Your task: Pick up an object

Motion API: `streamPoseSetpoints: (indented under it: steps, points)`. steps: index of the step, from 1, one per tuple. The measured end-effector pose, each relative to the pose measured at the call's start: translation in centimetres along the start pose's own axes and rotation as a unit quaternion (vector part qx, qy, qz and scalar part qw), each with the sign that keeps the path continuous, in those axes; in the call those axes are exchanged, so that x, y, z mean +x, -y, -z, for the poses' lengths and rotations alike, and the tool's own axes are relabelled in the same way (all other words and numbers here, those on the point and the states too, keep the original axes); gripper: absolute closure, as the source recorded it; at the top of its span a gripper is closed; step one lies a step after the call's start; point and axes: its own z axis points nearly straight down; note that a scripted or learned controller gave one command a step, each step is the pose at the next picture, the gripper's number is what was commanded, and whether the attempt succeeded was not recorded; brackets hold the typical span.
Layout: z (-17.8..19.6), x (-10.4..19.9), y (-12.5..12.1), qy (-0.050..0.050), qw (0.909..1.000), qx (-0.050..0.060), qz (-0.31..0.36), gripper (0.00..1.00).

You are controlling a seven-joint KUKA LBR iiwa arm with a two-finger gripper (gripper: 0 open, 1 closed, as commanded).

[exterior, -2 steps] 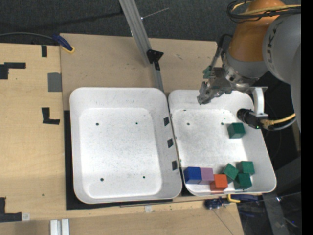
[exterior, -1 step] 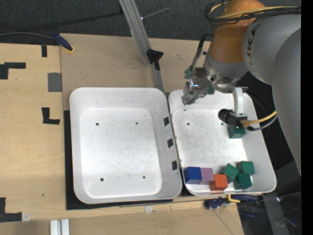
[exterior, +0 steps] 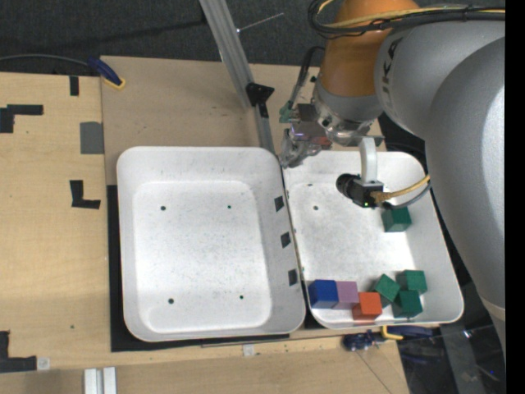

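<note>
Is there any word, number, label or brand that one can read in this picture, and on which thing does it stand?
None: no text can be read.
The blocks in the right bin have plain faces.
The black marks on the bench are tape pieces, not letters.
The arm shows no readable label.

The grey arm (exterior: 447, 97) enters from the right of the frame and fills much of its upper right, its broad rounded link running down the right side. The orange band (exterior: 361, 35) sits near the top centre-right, above the grey wrist. Below the wrist, the gripper (exterior: 297, 148) hangs at upper centre, pointing down and a little to the left. A small black unit with a cable (exterior: 361, 189) hangs just below and right of the wrist.
</note>
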Motion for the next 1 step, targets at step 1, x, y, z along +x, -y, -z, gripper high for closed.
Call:
streamPoseSetpoints:
  steps: [1]
  points:
    - [-1.04,4.56,-0.60,0.000,1.0000,0.001,0.000,1.00]
